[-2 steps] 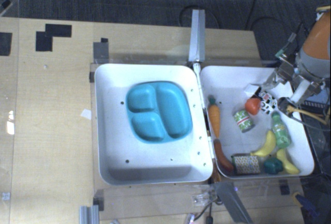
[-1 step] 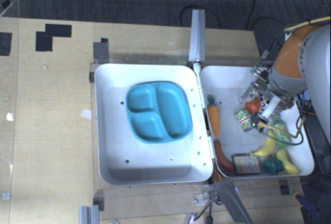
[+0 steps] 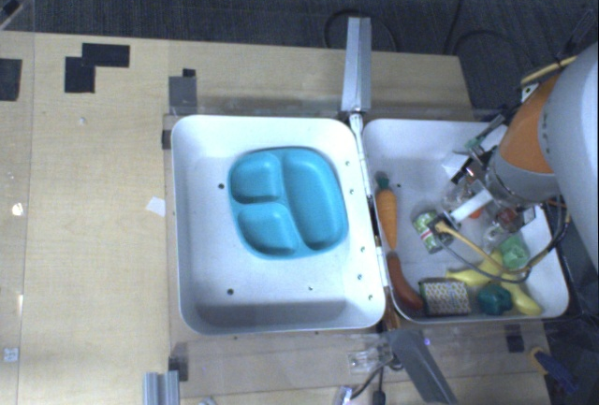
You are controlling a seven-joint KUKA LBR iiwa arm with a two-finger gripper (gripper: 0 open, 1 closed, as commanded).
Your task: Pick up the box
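A small green and white box [image 3: 430, 231] lies in the right bin [image 3: 412, 146], near its middle. My gripper [image 3: 482, 210] hangs low over the right bin, just right of the box and a little further back; no object shows in it. A dark block with a speckled grey top [image 3: 445, 297] sits near the bin's front wall.
An orange carrot [image 3: 386, 216] and a brown piece [image 3: 402, 277] lie along the right bin's left wall. A yellow banana [image 3: 487, 280], a teal object [image 3: 495, 300] and a green object [image 3: 513, 253] crowd the front right corner. A blue divided plate [image 3: 285, 200] lies in the left bin [image 3: 201, 235].
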